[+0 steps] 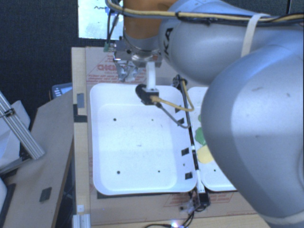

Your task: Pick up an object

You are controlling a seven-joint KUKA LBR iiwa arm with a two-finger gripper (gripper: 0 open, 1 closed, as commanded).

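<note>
My gripper [137,75] hangs below the orange wrist band, over the far rim of the left bin [107,175]. I see nothing held in it. A black fitting with a yellow cable [148,95] sits just under it at the bin's far edge. In the right bin [216,182], a green object [199,136] and a yellow object [205,154] peek out beside the arm. The big grey arm hides most of that bin.
A black divider strip with clips [190,146] runs between the two bins. A cardboard sheet [97,68] lies under them. An aluminium rail [19,127] and a tan side table [47,175] stand to the left.
</note>
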